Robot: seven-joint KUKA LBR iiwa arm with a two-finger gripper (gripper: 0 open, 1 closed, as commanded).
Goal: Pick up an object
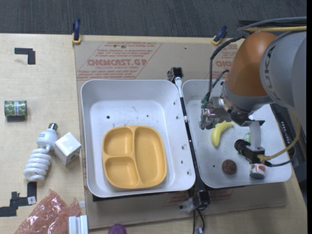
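Tool (210, 117) over right bin (195, 130), beside the banana (220, 132).
The tool sits at the banana's upper end; its grip state cannot be determined. A brown ball (229, 166) lies near the bin's front edge. The left bin (92, 106) holds a yellow divided tray (134, 156).

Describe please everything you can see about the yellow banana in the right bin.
The banana is small, bright yellow and smooth, probably a plastic toy. It is curved and lies flat on the floor of the right bin, near the middle, its upper end towards the gripper, which is right above that end. Contact between them cannot be judged. A brown ball lies apart, further towards the front edge.
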